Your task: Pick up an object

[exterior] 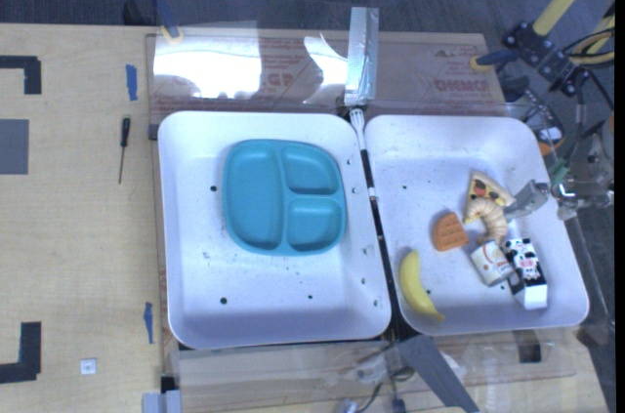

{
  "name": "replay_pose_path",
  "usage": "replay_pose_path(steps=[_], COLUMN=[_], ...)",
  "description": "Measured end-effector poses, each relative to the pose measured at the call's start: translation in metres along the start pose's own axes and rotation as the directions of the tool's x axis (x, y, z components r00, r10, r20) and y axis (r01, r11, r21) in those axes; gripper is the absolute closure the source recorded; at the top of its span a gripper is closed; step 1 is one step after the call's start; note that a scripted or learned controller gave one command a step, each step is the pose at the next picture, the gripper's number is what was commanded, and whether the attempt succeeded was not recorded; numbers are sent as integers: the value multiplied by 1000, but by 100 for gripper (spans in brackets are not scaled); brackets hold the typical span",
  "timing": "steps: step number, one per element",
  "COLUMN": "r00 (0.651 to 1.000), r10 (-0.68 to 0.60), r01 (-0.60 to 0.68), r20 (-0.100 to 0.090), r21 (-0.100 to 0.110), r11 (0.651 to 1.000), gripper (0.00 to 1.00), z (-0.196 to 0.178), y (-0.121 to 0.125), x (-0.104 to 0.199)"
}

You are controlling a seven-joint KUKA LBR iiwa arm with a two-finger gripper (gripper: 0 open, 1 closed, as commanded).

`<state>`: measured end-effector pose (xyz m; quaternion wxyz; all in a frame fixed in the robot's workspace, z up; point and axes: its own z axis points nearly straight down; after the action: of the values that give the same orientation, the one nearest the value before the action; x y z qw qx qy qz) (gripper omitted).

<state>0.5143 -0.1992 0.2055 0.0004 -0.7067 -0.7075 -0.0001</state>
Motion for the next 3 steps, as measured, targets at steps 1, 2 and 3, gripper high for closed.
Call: replay_pose_path(steps=[1, 2, 3], r00=[996, 993, 993], r10=[92, 114, 116], r01=[-92, -114, -116], r20=[3, -1, 0], r21=[-7, -6, -11], r11=[996, 993, 993], gripper=[0, 0, 100], z=[104, 118, 106], y=[-8, 7, 8], x=[26, 88, 87])
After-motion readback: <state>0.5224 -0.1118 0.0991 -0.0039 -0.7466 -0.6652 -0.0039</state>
